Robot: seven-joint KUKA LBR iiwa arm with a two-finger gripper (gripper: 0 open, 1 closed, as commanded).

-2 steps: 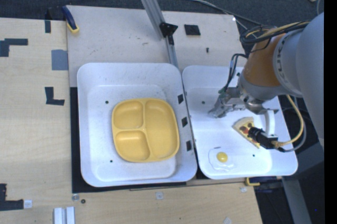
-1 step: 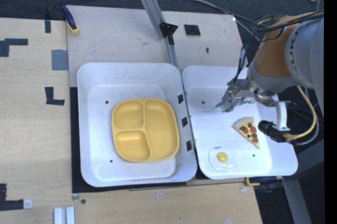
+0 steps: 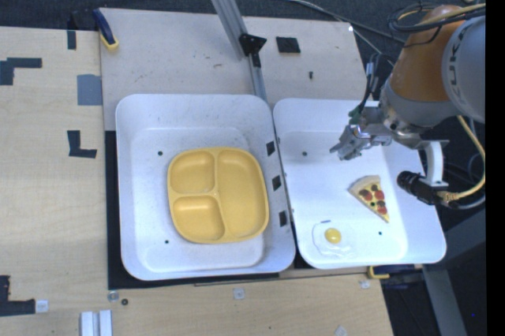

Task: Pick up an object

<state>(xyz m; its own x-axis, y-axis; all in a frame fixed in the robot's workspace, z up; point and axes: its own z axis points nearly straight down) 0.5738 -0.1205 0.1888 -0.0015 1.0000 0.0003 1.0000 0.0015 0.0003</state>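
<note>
Hovering above the right bin (image 3: pixel 410 248), the gripper (image 3: pixel 348 149) hangs with its fingers slightly spread and nothing between them. A toy pizza slice (image 3: pixel 371 196) lies on the bin floor just below and to the right of the gripper, apart from it; a toy fried egg (image 3: pixel 331 237) rests nearer the bin's front edge. Beside this bin, the left bin (image 3: pixel 134 169) holds a yellow divided plate (image 3: pixel 217 194). Judged from this, no object has yet been lifted: descent, closing and raising all remain.
</note>
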